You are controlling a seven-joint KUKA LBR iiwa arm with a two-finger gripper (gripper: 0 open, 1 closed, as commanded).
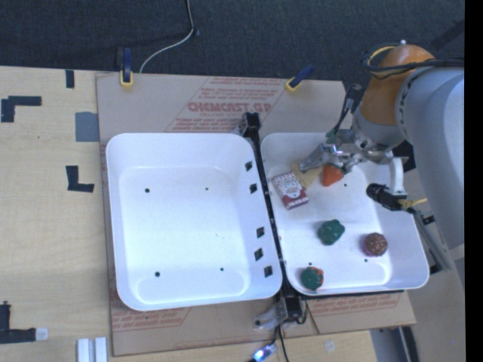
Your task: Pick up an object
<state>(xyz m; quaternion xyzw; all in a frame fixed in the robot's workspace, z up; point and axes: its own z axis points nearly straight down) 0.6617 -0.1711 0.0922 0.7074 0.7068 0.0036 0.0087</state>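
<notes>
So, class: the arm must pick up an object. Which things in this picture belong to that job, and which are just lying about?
Belong to the job:
pincer
orange object
small red-and-white box
green object
brown ball
green-and-orange object
right bin

Just lying about:
left bin
cardboard sheet
blue clamps

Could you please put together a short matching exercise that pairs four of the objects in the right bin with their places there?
Objects:
1. small box
2. orange object
3. brown ball
4. green lump

Places in the right bin:
A. near the middle of the bin
B. by the divider between the bins, in the far half
C. just under the hand
D. toward the right wall, in the near half

Pairs: 1-B, 2-C, 3-D, 4-A
</notes>
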